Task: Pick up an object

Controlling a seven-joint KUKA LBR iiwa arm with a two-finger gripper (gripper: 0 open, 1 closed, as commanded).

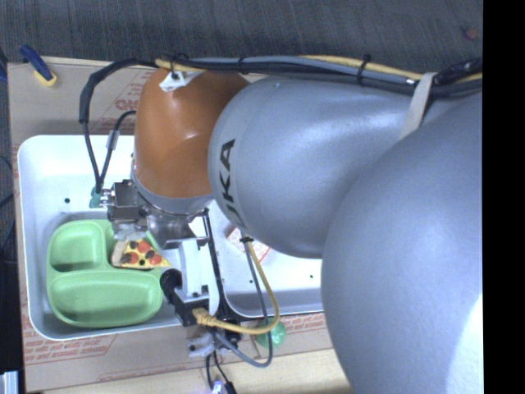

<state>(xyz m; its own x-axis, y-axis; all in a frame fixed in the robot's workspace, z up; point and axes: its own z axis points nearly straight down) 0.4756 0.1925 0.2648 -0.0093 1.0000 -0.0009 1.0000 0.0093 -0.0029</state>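
Pizza slice (139, 254) beside green tray (98, 281), arm (328, 187) overhead, white bin (41, 162)

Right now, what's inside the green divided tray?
A toy pizza slice sits in one compartment of the green divided tray. The other compartments look bare, though the arm covers the tray's far right edge.

The brown cardboard-covered tabletop (74, 359) carries a shallow white plastic bin (45, 158) toward nine o'clock, a second white bin (287, 290) beside it.

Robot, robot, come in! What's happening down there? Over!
Gripper low in left bin, fingers hidden. Toy pizza slice right below it, resting on green divided tray. Arm's bulk blocks the right side.
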